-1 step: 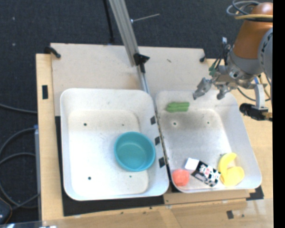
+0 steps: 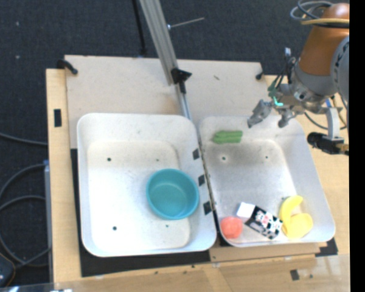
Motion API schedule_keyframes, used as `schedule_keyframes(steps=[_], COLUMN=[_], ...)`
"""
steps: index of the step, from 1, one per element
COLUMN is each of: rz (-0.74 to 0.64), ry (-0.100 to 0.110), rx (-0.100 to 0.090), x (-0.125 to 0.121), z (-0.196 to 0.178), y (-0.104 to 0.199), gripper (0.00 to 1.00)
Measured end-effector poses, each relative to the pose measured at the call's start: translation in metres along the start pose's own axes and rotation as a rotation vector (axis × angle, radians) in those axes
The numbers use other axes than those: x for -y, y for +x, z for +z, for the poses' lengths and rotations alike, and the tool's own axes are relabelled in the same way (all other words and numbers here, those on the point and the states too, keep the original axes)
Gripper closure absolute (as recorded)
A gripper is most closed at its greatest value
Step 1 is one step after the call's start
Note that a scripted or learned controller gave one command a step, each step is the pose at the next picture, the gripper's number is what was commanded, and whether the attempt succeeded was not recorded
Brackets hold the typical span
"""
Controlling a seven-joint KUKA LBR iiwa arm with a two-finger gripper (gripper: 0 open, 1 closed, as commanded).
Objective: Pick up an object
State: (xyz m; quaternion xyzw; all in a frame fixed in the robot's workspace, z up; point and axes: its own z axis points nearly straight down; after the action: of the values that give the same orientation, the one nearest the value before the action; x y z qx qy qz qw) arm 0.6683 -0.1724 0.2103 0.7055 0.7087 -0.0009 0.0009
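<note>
One green object (image 2: 227, 137) lies just left of the open gripper (image 2: 269, 118).

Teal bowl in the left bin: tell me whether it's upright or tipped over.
Upright. The teal bowl sits with its round opening facing up, its inner floor visible inside the rim, resting on the left bin floor.
</note>
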Motion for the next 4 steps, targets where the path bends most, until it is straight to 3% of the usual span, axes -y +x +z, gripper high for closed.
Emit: schedule_keyframes(steps=[2, 3, 4], rz=[0.006, 0.004, 0.002], ry=[0.004, -0.005, -0.008], rx=[0.001, 0.004, -0.002], x=[0.01, 0.008, 0.004], z=[0.112, 0.096, 0.031], y=[-0.002, -0.004, 0.0], gripper=[0.0, 1.0, 1.0])
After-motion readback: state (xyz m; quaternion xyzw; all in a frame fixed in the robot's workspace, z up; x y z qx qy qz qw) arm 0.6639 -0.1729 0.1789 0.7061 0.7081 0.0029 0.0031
